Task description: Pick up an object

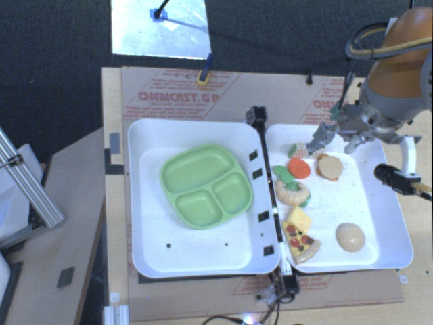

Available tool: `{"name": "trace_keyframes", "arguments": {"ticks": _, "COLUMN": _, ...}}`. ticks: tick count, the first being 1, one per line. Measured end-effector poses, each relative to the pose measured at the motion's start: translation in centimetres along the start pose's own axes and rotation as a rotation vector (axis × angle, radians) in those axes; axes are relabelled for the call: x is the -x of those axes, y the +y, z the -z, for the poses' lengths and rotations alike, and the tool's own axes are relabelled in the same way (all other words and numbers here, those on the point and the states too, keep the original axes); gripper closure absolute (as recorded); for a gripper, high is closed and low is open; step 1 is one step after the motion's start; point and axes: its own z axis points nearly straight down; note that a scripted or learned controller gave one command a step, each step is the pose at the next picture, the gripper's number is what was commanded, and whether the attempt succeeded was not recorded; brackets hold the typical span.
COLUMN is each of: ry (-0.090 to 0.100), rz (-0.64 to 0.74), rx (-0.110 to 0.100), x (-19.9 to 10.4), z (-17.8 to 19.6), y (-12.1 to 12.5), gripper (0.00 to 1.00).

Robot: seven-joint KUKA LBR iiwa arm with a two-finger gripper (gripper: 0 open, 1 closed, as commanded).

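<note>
Two white bins sit side by side on the bench: the left bin (pixel 145 249) holds a green divided tray (pixel 205 185), while the right bin (pixel 389 242) holds toy food. Gripper (pixel 325 137) hangs over the right bin's far end, just above a red tomato (pixel 299 168) and beside a bread slice (pixel 330 167); nothing is visibly between its fingers. Nearer the camera lie a shrimp-like piece (pixel 292 193), a yellow cheese wedge (pixel 298 219), a pizza slice (pixel 301 242) and a tan egg (pixel 350 237), the egg well apart from the rest.

Tray (pixel 203 185) in left bin (pixel 145 249)
</note>
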Motion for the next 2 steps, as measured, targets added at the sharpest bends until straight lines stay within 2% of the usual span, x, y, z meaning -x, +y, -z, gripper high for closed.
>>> {"name": "trace_keyframes", "arguments": {"ticks": 1, "ry": -0.001, "rz": 0.002, "rx": 0.011, "x": 0.0, "z": 0.6, "y": 0.2, "gripper": 0.0}}
{"name": "trace_keyframes", "arguments": {"ticks": 2, "ry": -0.001, "rz": 0.0, "rx": 0.008, "x": -0.2, "z": -3.6, "y": 0.3, "gripper": 0.0}}
